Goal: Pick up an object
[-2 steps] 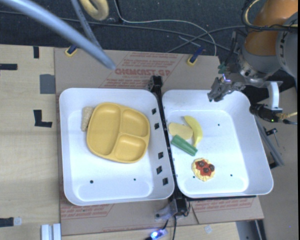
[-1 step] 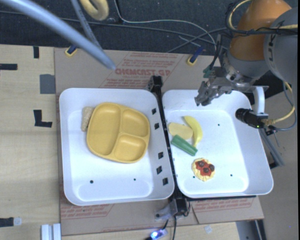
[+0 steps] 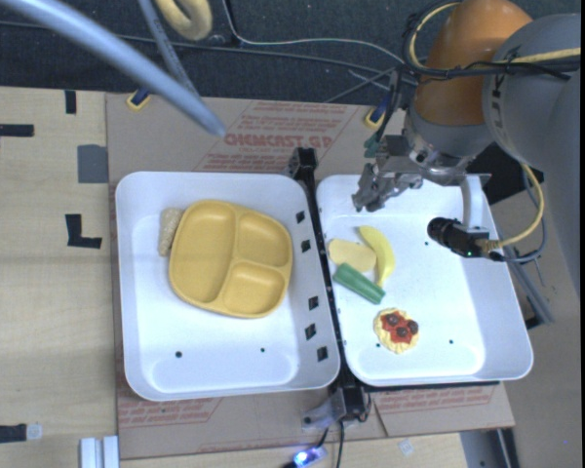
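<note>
In the right bin (image 3: pixel 487 330) lie a yellow banana (image 3: pixel 378 250), a pale yellow wedge (image 3: pixel 351 253), a green pepper-like stick (image 3: pixel 358 283) and a small pizza slice with red dots (image 3: pixel 397 331). My gripper (image 3: pixel 370 195) hangs over the bin's far left part, just above and behind the banana, touching none of the objects. Its dark fingers point down toward the bin floor and nothing sits between them.
The left bin (image 3: pixel 146 349) holds a yellow divided plate (image 3: pixel 230 258) with a tan sponge-like piece (image 3: pixel 168 230) tucked under its left rim. A black divider (image 3: pixel 317 261) runs between the bins. Cables and a black connector (image 3: pixel 453 234) hang near the right bin's far side.
</note>
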Available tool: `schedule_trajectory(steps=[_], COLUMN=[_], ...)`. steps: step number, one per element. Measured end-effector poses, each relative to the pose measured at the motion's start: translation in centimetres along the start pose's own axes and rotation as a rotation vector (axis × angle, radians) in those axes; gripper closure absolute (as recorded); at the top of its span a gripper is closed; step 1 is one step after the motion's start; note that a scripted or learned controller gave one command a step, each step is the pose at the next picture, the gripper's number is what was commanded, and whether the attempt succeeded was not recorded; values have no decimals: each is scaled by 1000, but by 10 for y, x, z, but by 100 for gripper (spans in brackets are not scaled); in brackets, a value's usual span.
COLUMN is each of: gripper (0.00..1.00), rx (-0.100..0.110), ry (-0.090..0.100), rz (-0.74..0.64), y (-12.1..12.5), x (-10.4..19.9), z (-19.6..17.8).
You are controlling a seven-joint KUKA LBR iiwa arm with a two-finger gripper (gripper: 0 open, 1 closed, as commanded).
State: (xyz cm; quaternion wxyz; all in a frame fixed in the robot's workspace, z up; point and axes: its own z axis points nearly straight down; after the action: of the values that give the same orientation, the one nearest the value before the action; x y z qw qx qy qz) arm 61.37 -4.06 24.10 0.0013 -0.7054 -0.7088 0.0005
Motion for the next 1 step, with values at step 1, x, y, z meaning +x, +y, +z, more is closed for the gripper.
schedule_trajectory(steps=[1], gripper=[100], rx=[0], ry=[0], rz=[-2], y=[-10], x=[52], z=[-5])
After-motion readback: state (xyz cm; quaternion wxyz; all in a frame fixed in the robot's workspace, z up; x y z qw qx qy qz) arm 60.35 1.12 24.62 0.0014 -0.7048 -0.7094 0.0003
